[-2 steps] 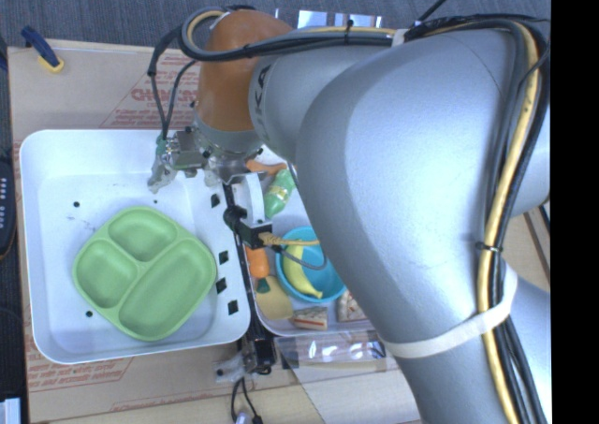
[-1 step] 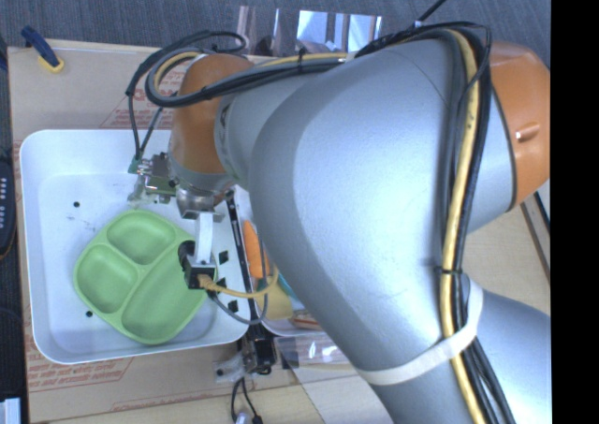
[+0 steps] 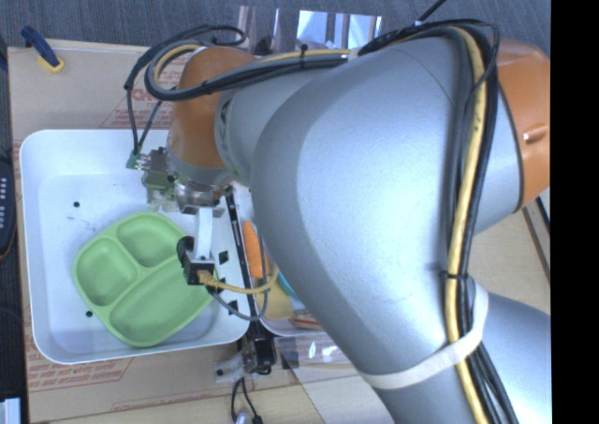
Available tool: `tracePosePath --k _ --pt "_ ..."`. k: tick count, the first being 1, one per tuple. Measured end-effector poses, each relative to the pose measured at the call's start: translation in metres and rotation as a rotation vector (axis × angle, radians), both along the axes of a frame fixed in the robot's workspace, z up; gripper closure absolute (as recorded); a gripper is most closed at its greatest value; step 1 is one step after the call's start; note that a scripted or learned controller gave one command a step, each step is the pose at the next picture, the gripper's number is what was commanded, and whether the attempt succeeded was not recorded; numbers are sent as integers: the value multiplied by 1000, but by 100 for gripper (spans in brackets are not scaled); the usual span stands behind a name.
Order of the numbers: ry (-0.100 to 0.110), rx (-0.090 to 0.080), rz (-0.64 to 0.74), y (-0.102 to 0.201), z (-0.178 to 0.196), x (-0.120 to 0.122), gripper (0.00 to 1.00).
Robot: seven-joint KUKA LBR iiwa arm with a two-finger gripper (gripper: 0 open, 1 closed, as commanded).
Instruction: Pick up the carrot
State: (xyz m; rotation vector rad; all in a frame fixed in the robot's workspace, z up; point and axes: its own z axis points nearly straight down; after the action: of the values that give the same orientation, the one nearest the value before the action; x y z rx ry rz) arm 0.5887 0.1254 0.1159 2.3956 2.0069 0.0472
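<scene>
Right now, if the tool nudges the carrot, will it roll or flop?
The carrot shows as a narrow, smooth orange strip, so it probably rolls sideways. It looks straight and stiff, unlikely to flop. The arm hides most of it.

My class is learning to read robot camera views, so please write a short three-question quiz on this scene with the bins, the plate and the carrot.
1. True or false: the green plate lies in the white bin on the view's left.
2. How many compartments has the green plate? A two; B three; C five.
3. Fill in the gap: the carrot shows on the plate's ___ side in the view, partly hidden by the grey arm.
Key: 1 true; 2 B; 3 right.
</scene>
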Motion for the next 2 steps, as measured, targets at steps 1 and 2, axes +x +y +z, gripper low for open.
tracePosePath --k 1,2 --pt "42 -9 -94 -37 78 -58 100" --pt "32 -2 -296 -43 277 -86 100"
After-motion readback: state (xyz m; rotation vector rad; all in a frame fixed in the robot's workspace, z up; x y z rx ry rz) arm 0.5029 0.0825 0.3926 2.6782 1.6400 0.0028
